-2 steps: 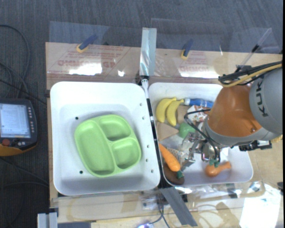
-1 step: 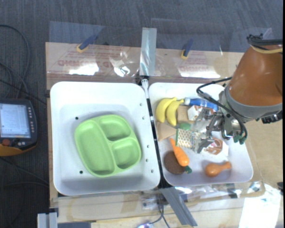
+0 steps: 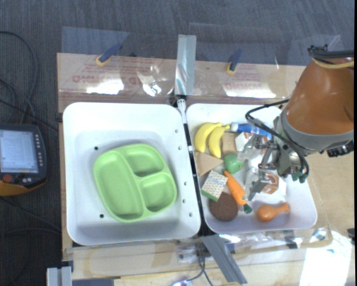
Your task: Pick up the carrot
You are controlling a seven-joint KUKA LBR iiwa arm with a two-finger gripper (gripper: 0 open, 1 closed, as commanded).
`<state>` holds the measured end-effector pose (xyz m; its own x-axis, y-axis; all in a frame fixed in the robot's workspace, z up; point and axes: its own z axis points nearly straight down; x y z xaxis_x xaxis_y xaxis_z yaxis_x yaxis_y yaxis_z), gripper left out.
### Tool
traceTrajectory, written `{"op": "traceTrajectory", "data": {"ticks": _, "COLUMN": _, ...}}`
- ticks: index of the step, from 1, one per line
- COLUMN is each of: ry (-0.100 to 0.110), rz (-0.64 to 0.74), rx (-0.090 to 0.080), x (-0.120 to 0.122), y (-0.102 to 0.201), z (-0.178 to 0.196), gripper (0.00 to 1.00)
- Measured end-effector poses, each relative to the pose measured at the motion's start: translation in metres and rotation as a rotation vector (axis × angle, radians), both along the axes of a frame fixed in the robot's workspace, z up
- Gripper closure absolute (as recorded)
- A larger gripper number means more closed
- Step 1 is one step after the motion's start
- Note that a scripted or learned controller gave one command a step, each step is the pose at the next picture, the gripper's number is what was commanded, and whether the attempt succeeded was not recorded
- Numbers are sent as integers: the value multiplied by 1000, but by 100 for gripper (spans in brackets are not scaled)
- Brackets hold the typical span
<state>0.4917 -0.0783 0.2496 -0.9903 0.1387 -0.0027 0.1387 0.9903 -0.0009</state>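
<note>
Right bin crowded, left bin roomy.
You get tight access to the carrot (image 3: pixel 235 186): brown disc (image 3: pixel 224 208) touches it below-left, patterned packet (image 3: pixel 214 185) just beside on the left, green piece (image 3: pixel 231 162) at its top, gripper (image 3: pixel 260 180) just to its right. Bananas (image 3: pixel 209 138) fill the upper left corner. In the left bin (image 3: pixel 77 136) you only have the green tray (image 3: pixel 135 181) mid-floor, with open margins around it.

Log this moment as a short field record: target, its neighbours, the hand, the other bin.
target: carrot, lying slantwise in the right bin
neighbours: bananas beyond it, brown round piece and orange drumstick nearer the front
hand: hand low over the right bin, just right of the carrot
left bin: left bin holds a green divided plate
</note>
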Motion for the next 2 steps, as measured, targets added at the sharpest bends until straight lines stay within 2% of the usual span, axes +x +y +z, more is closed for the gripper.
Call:
{"op": "traceTrajectory", "data": {"ticks": 1, "ry": 14, "rz": 121, "rx": 4, "x": 14, "y": -32, "z": -117, "gripper": 0}}
{"op": "traceTrajectory", "data": {"ticks": 2, "ry": -8, "rz": 159, "rx": -4, "x": 42, "y": -19, "z": -156, "gripper": 0}}
